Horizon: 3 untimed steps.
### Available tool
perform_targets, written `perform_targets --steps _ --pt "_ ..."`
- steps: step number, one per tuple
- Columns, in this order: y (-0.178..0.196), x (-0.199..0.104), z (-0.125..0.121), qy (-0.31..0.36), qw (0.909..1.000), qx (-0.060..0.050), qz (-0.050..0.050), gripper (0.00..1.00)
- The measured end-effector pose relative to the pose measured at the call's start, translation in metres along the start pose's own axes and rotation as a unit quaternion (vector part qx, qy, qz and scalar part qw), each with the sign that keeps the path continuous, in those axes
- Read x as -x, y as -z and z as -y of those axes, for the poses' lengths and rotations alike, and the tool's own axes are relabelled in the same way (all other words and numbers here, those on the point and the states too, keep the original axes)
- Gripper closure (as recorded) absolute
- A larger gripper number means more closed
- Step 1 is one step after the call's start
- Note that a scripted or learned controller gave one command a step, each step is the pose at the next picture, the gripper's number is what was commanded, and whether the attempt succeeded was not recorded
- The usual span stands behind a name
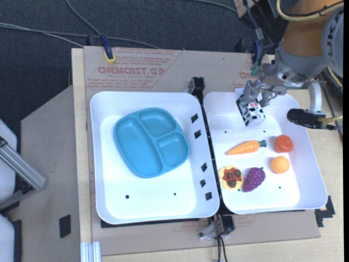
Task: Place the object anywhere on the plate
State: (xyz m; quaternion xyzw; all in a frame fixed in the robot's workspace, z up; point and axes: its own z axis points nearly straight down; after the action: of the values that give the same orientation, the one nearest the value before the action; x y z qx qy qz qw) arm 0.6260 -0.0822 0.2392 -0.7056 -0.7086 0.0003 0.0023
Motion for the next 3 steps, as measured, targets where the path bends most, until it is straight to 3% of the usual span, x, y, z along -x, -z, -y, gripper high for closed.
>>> perform_targets --steps 3 --pt "-0.03 -0.145 0.077 0.0 1.0 -0.001 0.0 1.0"
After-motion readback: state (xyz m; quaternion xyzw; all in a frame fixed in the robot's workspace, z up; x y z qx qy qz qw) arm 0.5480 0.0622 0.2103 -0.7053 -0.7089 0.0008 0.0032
